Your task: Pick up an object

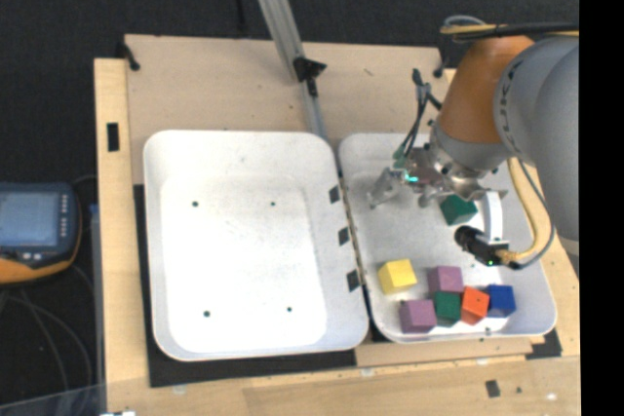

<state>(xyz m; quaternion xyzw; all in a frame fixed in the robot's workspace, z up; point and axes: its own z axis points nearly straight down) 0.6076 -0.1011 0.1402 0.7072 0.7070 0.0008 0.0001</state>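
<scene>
My gripper [402, 192] hangs over the upper part of the right bin [363, 161], its two fingers spread apart with nothing between them. A dark green block [456, 208] lies just to the right of the fingers, partly under the wrist. Lower in the same bin sit a yellow block [397, 275], two purple blocks [446, 279] [417, 314], a green block [447, 306], an orange block [475, 303] and a blue block [500, 298], clustered along the near edge.
The left bin [244, 244] stands beside the right one. A slanted metal rail [276, 5] rises behind the bins. The grey arm with its orange band [483, 97] covers the right bin's far right corner.
</scene>
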